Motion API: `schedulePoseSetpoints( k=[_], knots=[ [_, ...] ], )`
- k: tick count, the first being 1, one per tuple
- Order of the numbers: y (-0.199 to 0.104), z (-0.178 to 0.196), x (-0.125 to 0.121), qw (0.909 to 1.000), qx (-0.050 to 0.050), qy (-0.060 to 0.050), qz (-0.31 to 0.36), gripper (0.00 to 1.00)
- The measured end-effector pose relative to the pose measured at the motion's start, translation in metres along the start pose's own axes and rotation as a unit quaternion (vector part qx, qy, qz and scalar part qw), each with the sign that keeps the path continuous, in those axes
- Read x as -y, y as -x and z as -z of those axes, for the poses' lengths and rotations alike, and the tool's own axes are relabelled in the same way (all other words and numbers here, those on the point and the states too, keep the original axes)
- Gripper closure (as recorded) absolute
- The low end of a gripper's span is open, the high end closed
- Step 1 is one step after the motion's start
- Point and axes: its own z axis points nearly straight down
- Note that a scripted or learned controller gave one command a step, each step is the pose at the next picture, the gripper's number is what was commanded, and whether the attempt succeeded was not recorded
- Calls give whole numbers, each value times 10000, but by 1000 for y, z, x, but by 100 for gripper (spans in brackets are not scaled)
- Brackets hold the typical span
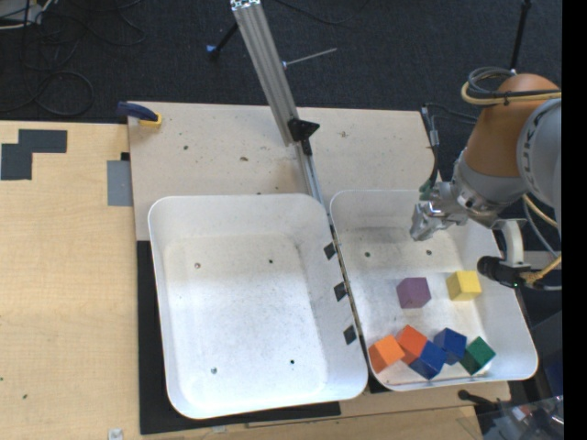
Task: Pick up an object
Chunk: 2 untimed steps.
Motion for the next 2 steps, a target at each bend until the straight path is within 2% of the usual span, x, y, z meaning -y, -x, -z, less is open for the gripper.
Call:
schedulePoseSetpoints(
  k=[2],
  knots=[
    [2,97,-10,10000,4,10,6,100]
  ],
)
